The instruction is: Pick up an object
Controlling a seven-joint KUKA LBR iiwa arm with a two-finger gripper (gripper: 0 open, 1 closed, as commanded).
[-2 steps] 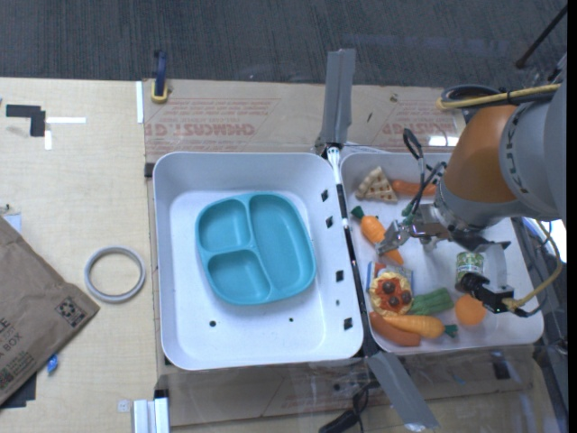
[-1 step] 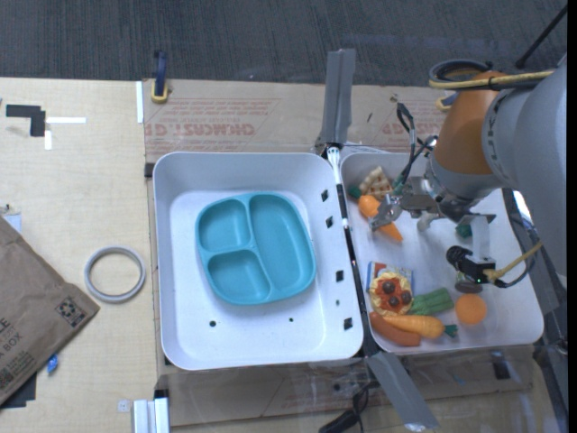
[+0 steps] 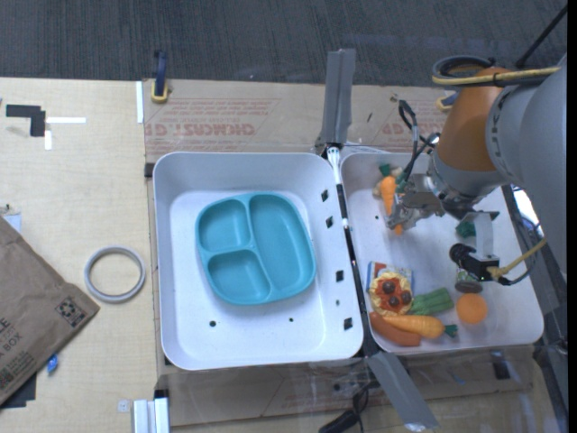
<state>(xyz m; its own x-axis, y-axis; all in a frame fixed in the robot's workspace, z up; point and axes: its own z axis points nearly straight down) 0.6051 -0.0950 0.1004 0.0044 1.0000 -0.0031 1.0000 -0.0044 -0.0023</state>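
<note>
Gripper [image 3: 398, 213] is down in the right bin [image 3: 527, 327], fingers right by a small carrot [image 3: 388, 190] near the back; honestly can't tell if they're spread or pinching. More toy food sits up front, including an orange [image 3: 471, 308]. Left bin [image 3: 171, 269] holds a teal plate [image 3: 255, 248].

camera view: fixed overhead | slanted down | covers both bins [image 3: 168, 242] | arm [image 3: 505, 124] enters right

The smooth, glossy turquoise plastic divided tray [image 3: 256, 248] sits in a shiny white plastic bin [image 3: 180, 269]; the pale wooden bench [image 3: 72, 188] looks matt.
</note>
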